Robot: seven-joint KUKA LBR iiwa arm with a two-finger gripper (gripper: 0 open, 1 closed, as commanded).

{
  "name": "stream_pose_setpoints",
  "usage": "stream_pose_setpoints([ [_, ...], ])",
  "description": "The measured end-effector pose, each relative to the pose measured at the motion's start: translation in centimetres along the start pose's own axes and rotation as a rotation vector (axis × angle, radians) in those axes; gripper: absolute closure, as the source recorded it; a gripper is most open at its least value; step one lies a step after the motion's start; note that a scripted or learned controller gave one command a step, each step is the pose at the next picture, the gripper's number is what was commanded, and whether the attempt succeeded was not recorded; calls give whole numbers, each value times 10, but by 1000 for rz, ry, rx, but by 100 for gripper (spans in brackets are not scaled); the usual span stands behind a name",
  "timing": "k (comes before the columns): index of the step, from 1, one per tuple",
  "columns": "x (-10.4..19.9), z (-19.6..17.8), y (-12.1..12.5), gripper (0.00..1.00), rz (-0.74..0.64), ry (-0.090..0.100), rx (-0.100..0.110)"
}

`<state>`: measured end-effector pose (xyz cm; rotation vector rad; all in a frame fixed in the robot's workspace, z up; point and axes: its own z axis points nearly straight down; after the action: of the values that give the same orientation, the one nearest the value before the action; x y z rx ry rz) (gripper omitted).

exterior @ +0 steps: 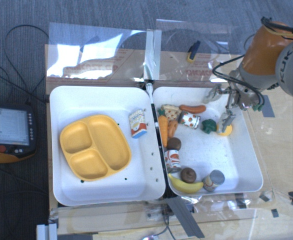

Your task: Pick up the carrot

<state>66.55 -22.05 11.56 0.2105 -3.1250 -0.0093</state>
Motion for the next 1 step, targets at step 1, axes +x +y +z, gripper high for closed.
stream_pose_setpoints([
  [1, 66, -380, 9, 0, 15, -32, 18],
])
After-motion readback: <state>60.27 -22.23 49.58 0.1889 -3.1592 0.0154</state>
